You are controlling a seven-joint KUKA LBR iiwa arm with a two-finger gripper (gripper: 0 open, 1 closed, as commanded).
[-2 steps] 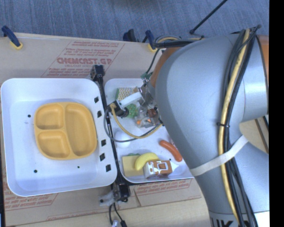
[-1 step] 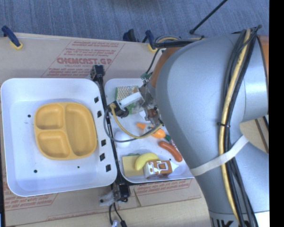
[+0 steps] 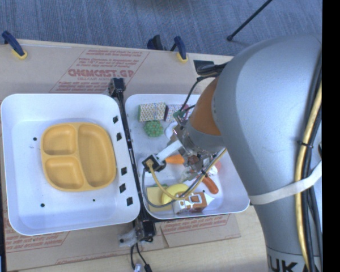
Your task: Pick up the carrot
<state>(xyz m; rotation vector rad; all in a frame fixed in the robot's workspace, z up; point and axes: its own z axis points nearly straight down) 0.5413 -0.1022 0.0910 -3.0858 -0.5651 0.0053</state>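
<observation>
Carrot, small orange plastic piece (image 3: 174,160), in right white bin (image 3: 233,200), beside gripper (image 3: 188,162), finger state cannot be told, yellow sectioned tray (image 3: 77,155) in left bin (image 3: 14,152).

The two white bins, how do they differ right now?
The left bin holds a yellow divided plate, while the right bin holds several small items, including a green ball and the carrot. The arm reaches over the right bin, not the left. Both are shallow and white.
</observation>
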